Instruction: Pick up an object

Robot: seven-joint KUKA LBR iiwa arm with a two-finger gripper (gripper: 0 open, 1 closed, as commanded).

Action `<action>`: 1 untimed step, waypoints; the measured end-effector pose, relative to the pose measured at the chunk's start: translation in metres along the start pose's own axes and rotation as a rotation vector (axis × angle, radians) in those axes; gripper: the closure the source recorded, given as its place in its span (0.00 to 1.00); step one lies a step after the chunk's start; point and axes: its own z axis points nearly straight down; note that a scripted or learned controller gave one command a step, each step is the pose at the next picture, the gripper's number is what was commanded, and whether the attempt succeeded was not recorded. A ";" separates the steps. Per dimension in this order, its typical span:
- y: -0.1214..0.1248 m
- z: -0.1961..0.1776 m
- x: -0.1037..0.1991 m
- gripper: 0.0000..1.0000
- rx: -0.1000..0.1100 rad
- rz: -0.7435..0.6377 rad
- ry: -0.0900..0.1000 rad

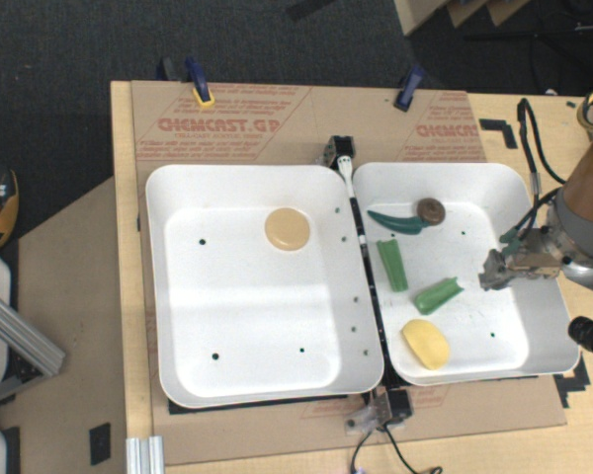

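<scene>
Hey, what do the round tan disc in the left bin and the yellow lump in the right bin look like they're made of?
The tan disc looks like smooth wood or matte plastic: flat, even colour, no shine, though the look leaves it open. The yellow lump looks like soft foam or rubbery plastic, perhaps a toy food piece: rounded, irregular outline and a dull surface. Both guesses stay tentative at this distance.

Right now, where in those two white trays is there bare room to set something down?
Most of the left bin is bare around the tan disc. The right bin is crowded on its left half; bare floor lies below the gripper.
</scene>
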 end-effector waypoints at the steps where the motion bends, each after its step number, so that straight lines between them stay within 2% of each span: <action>1: 0.000 -0.080 0.037 1.00 -0.009 0.002 -0.005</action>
